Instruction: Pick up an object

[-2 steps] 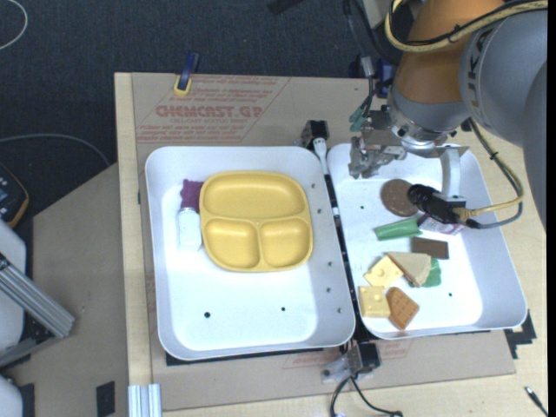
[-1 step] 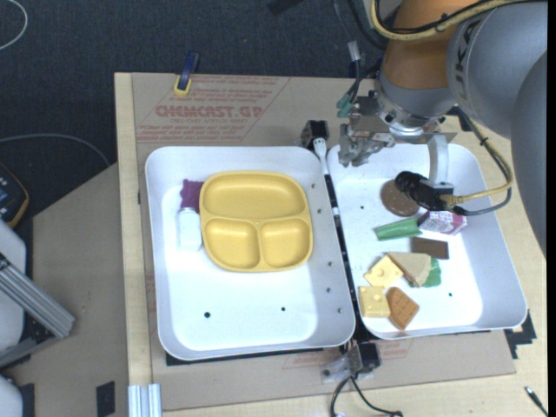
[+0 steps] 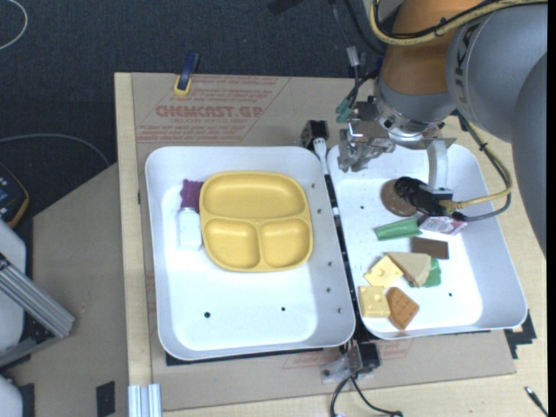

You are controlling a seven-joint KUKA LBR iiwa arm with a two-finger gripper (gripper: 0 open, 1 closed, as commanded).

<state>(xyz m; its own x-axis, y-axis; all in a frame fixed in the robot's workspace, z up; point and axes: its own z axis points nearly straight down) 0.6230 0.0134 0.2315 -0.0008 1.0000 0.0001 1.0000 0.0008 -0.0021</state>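
Your yellow tray [image 3: 256,219] sits well left of the pincer [image 3: 359,150], in the other bin, too wide to pinch. Toy food pile [image 3: 404,276] is below-right of it, green piece [image 3: 398,228] nearest. Pincer state: can't tell. Risk: it's near the bin wall [image 3: 330,200], so a descent may strike that or close on nothing.

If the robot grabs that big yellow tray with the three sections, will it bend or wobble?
The yellow divided tray looks like molded plastic, so probably stiff and light. It is wide for the gripper, so pinched at one rim it may tilt. Its smooth surface might slip.
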